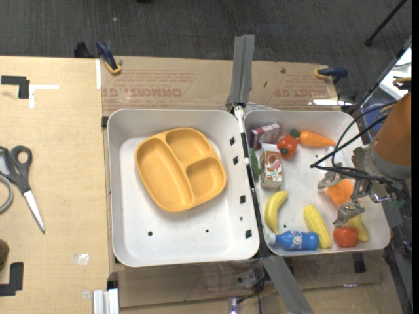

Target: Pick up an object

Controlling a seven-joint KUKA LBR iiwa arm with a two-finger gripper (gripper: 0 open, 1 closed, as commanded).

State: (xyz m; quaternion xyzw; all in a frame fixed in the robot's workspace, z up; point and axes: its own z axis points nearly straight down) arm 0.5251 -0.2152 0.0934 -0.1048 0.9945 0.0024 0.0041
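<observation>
At the bottom of the frame, in the right bin [373, 246], we saw a blue bottle [296, 241] lying on its side against the near wall, with a red tomato [346, 236] further right and a corn cob [317, 224] between them, slightly higher. A yellow banana [275, 209] curved up just left of the corn. The end effector [351, 209] hung over the lower right part of this bin, directly above the tomato and beside a yellow piece [358, 226] at the bin's right wall; we could not tell whether it was spread or pressed together, and nothing was visibly pinched in it. An orange object [340, 191] lay just above it, partly hidden by the wrist and cables. Moving up, a small carton [272, 166] rested near the bin's left wall, a red pepper [287, 145] and a purple box [265, 133] above it, and a carrot [316, 139] toward the upper right. In the left bin [124, 241], an orange divided plate [181, 168] sat tilted in the centre. On the counter [52, 175] at the left edge of the frame lay scissors [25, 182].
</observation>
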